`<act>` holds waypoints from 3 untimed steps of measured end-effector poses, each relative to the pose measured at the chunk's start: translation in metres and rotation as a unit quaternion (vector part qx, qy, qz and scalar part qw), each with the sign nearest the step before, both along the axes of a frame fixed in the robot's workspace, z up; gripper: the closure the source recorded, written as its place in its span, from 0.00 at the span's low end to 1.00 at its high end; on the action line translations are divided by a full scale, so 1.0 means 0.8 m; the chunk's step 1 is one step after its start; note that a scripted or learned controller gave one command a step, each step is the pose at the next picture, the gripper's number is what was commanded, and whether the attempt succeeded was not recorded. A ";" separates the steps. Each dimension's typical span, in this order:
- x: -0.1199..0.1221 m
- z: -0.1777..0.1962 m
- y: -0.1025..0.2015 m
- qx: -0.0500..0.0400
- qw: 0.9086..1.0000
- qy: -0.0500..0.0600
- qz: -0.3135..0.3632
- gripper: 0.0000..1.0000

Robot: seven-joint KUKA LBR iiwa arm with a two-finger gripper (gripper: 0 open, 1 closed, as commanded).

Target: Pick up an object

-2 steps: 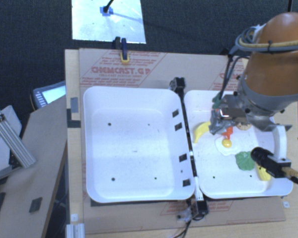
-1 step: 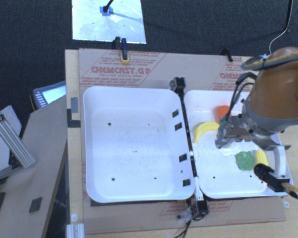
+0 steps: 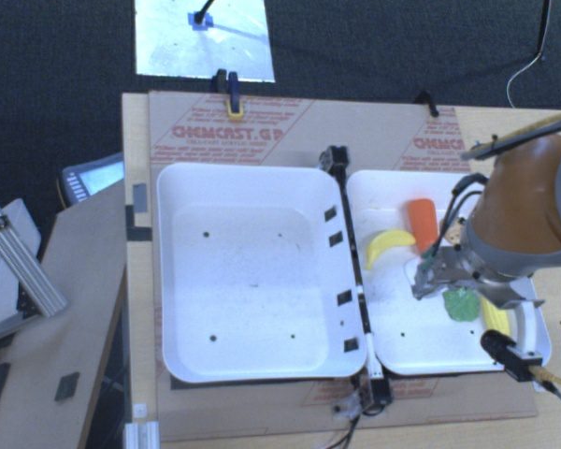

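Hand (image 3: 428,279) low in right bin (image 3: 393,344), beside banana (image 3: 389,245).

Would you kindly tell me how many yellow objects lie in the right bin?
2: a banana-shaped piece near the bin's middle, and a yellow block by the right wall, beside the green object. The arm may hide others.

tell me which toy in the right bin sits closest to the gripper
The green toy, right beside the gripper; the yellow banana and orange piece lie farther up.
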State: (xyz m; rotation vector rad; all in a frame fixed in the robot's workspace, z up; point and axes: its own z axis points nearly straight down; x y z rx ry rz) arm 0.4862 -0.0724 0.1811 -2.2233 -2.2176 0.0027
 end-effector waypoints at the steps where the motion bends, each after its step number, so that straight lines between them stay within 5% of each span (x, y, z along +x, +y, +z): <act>1: 0.083 0.134 0.032 0.000 1.000 -0.010 0.005 1.00; 2: -0.003 0.077 -0.008 0.000 1.000 0.002 -0.001 1.00; 3: 0.001 0.101 -0.077 -0.002 1.000 -0.003 -0.001 1.00</act>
